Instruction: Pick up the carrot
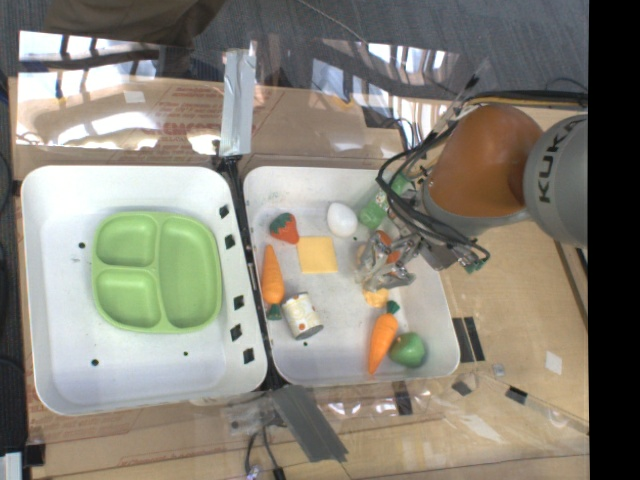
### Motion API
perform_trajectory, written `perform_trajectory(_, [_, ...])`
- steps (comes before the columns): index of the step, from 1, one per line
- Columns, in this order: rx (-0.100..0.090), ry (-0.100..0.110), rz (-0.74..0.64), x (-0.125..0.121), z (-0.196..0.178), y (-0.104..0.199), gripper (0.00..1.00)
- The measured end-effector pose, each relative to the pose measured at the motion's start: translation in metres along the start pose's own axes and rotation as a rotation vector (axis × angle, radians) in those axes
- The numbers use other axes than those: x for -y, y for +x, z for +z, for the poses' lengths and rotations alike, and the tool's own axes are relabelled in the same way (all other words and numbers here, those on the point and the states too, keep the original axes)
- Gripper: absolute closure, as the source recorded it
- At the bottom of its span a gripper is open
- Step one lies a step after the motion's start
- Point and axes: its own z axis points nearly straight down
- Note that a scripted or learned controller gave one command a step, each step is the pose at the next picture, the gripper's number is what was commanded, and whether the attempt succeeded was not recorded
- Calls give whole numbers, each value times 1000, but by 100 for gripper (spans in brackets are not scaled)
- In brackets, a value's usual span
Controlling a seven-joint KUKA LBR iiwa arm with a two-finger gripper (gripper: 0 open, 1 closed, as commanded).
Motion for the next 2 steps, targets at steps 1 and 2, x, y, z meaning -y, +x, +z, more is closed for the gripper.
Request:
perform_trajectory(1, [-3, -5, -291, -50, -22, 52, 100])
perform_trajectory(2, [-3, -7, -323, -60, 8, 23, 100])
